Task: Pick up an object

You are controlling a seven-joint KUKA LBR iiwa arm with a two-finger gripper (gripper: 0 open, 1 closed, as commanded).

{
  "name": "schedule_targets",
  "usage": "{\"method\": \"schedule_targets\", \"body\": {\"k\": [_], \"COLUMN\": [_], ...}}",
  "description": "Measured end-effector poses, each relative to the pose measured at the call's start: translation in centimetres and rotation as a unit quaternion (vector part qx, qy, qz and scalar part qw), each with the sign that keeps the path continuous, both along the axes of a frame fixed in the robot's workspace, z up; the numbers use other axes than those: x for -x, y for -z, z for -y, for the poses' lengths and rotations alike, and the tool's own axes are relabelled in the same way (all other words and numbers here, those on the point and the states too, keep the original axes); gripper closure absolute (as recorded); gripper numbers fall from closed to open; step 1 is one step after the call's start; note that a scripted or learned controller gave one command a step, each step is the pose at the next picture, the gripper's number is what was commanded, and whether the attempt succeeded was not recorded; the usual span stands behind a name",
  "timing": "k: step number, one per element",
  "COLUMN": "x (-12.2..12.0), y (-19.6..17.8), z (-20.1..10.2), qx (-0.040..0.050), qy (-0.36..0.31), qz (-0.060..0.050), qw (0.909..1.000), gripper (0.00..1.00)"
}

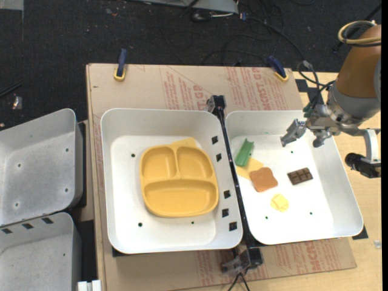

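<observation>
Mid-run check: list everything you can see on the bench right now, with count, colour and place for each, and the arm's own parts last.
bins: two, white, side by side on the bench
divided plate: one, yellow, in the left bin
green piece: one, green, right bin, near the divider
flat yellow piece: one, yellow, right bin, partly under the tan piece
tan piece: one, orange-brown, right bin, middle
brown piece: one, dark brown, right bin
small yellow piece: one, yellow, right bin, front
clamps: two, blue and yellow, bench's far edge
pincer: one, grey, open, above the right bin's far side

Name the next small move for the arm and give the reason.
Probably lower the pincer toward the brown chocolate piece. It hangs open above the right bin with nothing between its fingers, and that piece lies nearest, just below it in the view, apart from the orange piece.
</observation>
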State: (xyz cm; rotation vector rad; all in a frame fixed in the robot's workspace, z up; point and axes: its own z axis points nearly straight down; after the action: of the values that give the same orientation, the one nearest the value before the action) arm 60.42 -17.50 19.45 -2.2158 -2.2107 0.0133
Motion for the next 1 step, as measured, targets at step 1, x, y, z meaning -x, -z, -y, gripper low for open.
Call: {"method": "schedule_targets", "body": {"k": [1], "x": [-0.32], "y": [-0.88], "z": [-0.06], "qx": [0.0012], "qy": [-0.002], "qz": [0.007], "qw": [1.0], "gripper": [0.0]}}
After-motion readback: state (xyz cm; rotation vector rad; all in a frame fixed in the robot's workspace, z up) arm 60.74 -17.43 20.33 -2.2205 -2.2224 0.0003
